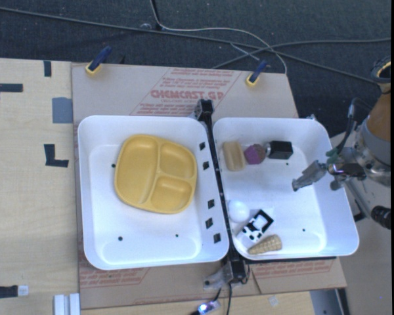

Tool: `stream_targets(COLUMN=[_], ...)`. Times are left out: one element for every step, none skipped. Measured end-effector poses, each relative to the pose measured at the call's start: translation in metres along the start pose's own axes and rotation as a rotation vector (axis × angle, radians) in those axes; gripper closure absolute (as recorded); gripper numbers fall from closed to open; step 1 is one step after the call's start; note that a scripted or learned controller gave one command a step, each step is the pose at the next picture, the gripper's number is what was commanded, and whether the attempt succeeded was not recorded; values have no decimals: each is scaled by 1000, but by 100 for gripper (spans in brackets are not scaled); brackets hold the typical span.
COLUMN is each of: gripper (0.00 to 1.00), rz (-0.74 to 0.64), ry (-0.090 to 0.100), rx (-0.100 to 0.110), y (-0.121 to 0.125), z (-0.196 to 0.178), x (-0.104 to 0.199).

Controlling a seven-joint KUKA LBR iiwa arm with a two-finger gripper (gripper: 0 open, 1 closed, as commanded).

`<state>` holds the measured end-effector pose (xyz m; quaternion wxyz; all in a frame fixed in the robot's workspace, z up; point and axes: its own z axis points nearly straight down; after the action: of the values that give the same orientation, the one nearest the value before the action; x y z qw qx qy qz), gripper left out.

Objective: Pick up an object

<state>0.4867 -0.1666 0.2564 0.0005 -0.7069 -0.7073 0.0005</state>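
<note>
Two shallow white bins are seen side by side on a brown cardboard sheet (pixel 184 90), which is laid on the tabletop (pixel 26 176) and held at its far edge by two yellow-and-blue clamps (pixel 98 61). The left bin (pixel 95 241) is occupied by a yellow divided plate (pixel 155 174), which is laid flat with its three compartments facing up. In the right bin (pixel 315 235), several small objects are gathered toward the left wall. Near the far end, a tan block (pixel 233 155) is placed just beside the divider, a purple rounded object (pixel 254 153) is set against its right side, and a black block (pixel 280 149) is found just right of that. Toward the near end, a white ball (pixel 238 209) is seen beside the divider, a black-and-white patterned object (pixel 257 225) lies just next to it, and a tan cone-shaped piece (pixel 265 244) rests on its side close to the near wall. The gripper (pixel 310 177) is positioned over the right part of the right bin, reached in from the right by the grey arm (pixel 371 159). Whether the gripper is open or closed cannot be told from this view, and nothing is visibly held by it. It is kept well apart from all of the objects.
</note>
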Motion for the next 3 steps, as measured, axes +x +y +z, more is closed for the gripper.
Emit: stream_targets(gripper=[0, 0, 0], rz=[1, 0, 1], ry=[1, 1, 1], rx=[4, 5, 5], y=[9, 13, 14], z=[55, 102, 158], x=[-4, 1, -8])
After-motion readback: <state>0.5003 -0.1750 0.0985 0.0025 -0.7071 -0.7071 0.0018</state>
